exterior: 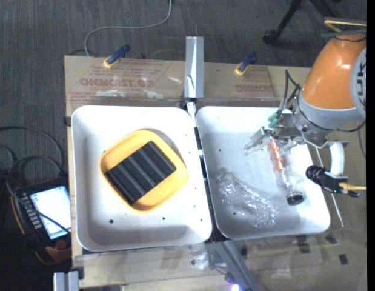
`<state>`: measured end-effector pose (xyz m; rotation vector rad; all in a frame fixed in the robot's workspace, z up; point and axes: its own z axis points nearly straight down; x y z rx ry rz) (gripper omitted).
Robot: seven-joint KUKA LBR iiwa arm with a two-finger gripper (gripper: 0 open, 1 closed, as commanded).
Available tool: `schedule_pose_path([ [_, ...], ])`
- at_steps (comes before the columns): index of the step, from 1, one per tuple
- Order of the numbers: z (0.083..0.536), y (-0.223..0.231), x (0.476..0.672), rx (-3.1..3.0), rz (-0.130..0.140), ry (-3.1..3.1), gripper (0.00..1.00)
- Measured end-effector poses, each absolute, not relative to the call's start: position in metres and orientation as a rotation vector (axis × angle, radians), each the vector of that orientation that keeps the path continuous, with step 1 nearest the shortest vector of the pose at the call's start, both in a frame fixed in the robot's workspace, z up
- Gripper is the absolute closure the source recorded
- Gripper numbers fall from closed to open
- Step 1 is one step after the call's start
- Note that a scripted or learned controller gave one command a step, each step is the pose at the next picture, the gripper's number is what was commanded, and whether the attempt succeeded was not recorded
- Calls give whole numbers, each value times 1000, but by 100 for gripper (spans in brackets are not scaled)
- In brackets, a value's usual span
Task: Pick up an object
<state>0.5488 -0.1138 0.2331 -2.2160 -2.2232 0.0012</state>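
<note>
With grey arm reaching over right shallow white bin (235,123), jaws (277,139) at bin's upper right, just above clear plastic bottle with orange label (283,170); jaw opening cannot tell. Crumpled clear plastic wrap (246,200) low in same bin. Yellow-rimmed black ribbed block (143,169) in left bin (90,126).

Bright, even light from overhead.
My white bins (139,117) glare slightly; shadows stay soft, and the picture is a little grainy.
</note>
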Motion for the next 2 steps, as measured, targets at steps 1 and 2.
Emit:
schedule_pose_path([
  [1, 158, -194, 559, -2137, 0, -2310, 0],
  [2, 98, -209, 581, -2021, -8, -2415, 0],
])
